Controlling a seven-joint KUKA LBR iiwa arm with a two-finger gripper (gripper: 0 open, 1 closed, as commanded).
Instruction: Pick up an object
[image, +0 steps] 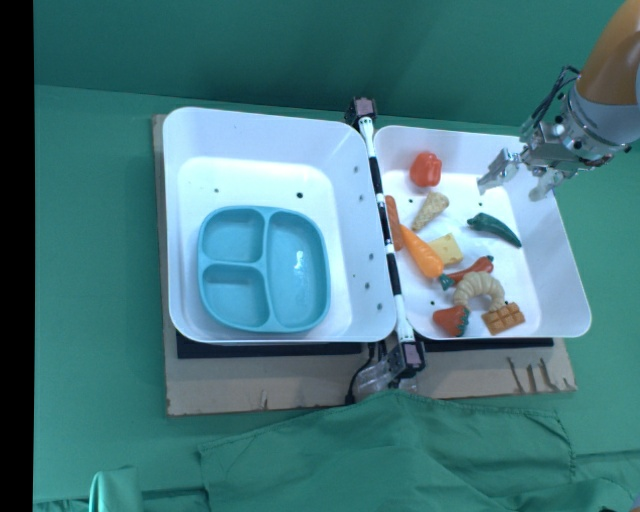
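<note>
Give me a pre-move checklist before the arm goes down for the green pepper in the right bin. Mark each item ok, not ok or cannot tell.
1. Jaws open: ok. The gripper shows its two fingers spread apart with nothing between them.
2. Gripper above the target: not ok. It hangs over the far right corner of the right bin, up and slightly right of the green pepper.
3. Pepper free of neighbours: ok. It lies alone on bare bin floor, apart from the cheese wedge and red pepper.
4. Pepper clear of the bin wall: ok.
5. Jaws aligned across the pepper's narrow side: cannot tell.
</note>
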